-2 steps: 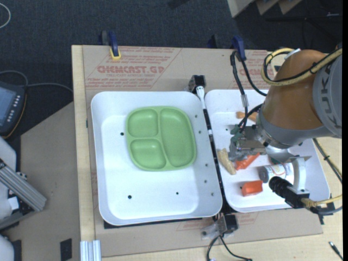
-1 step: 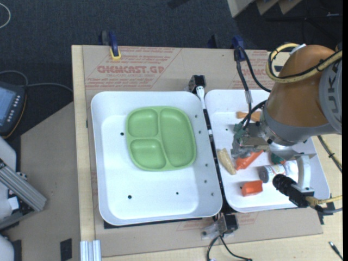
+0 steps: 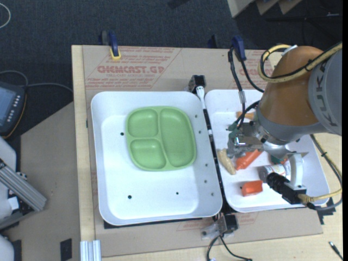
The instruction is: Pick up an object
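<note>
I am down inside the right bin (image 3: 321, 192), my gripper (image 3: 237, 141) low over its left half, close to the wall it shares with the left bin (image 3: 109, 162). My own grey body and orange band (image 3: 291, 86) hang over the spot, so I cannot tell whether my jaws are spread or pressed together, nor whether anything sits between them. Just below and right of my gripper lies an orange-red piece (image 3: 249, 159), long and slanted, its upper end tucked under me. Just beside it on the left lies a tan piece (image 3: 225, 161), close to the shared wall. Nearer the front of the bin rests a small orange block (image 3: 252, 187), apart from both. A sliver of something orange (image 3: 248, 115) shows behind me (too hidden to name). The left bin holds a green divided plate (image 3: 161, 138), lying flat, well apart from me.
</note>
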Controlling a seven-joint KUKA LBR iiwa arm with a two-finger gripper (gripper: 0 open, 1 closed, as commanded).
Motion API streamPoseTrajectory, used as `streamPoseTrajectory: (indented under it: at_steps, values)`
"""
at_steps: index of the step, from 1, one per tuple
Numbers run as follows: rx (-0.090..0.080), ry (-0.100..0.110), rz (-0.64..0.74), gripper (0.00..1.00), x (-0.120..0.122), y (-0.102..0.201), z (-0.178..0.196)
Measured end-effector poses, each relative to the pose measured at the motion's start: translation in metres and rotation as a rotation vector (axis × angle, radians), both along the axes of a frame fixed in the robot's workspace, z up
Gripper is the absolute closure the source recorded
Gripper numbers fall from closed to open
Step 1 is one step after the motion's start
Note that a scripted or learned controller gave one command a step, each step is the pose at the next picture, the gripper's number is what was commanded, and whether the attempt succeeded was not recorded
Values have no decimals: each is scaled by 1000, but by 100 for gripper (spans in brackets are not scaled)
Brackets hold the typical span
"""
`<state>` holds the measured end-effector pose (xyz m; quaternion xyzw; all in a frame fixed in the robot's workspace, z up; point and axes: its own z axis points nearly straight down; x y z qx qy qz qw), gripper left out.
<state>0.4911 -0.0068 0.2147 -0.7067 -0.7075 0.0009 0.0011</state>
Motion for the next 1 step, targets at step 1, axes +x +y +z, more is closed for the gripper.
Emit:
streamPoseTrajectory:
  at_steps: [1]
  values:
    - [0,-2,-2,100,-4,-9,5]
